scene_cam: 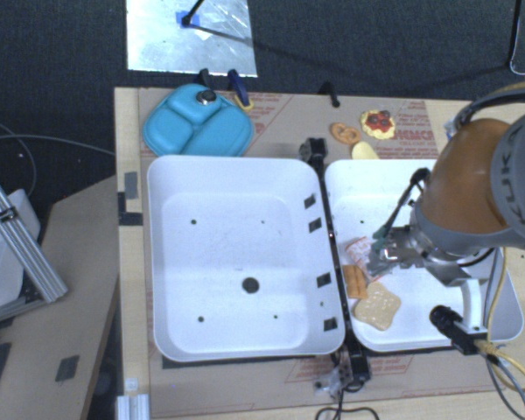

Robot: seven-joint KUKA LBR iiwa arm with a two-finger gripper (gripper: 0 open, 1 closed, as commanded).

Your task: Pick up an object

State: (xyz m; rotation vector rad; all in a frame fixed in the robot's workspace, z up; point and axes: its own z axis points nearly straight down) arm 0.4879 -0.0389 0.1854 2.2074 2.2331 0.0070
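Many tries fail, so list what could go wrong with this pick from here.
1. The tool sits low at the right bin's left side, where a pinkish item, an orange waffle-like piece and a toast slice crowd together; it may nudge or catch a neighbour.
2. These items lie close to the bin's left wall, so the tool could strike it.
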